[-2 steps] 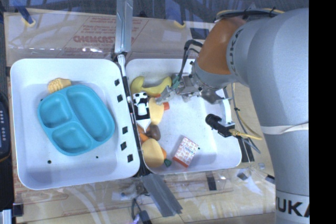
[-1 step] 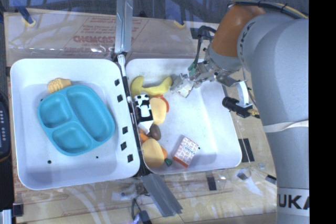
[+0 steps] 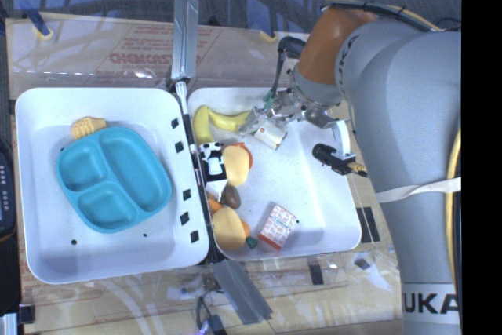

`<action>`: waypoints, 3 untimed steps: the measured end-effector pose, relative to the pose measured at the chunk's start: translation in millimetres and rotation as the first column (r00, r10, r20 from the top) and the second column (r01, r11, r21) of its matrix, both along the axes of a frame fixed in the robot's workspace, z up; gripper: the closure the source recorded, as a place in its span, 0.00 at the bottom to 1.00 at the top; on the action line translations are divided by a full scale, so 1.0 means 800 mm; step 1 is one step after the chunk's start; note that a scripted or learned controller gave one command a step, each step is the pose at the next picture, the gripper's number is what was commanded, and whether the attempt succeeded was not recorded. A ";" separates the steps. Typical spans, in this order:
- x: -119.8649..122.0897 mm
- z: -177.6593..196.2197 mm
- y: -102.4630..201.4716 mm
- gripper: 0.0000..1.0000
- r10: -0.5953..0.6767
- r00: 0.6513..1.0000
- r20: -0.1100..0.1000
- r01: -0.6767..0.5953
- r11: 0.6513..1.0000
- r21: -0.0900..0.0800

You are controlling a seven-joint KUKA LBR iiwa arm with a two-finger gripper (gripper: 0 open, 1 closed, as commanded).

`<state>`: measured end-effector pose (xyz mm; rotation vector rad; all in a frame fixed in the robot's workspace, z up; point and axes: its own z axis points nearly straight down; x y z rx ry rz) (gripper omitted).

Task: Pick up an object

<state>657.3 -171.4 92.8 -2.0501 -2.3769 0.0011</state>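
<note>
My gripper hangs low over the back of the right bin, just right of a yellow banana. A small whitish block sits directly under the gripper's tip; whether it is gripped I cannot tell. Along the bin's left side lie a black-and-white cube, a cream and red toy, a small brown piece, a pale yellow fruit with an orange bit beside it, and a red-and-white patterned box.
The left bin holds a blue divided plate and a yellow corn-like toy at its back left. A metal divider stands between the bins. The grey arm covers the right bin's right edge.
</note>
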 end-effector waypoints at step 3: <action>0.000 0.118 0.085 1.00 -0.007 1.000 0.002 0.007 1.000 -0.001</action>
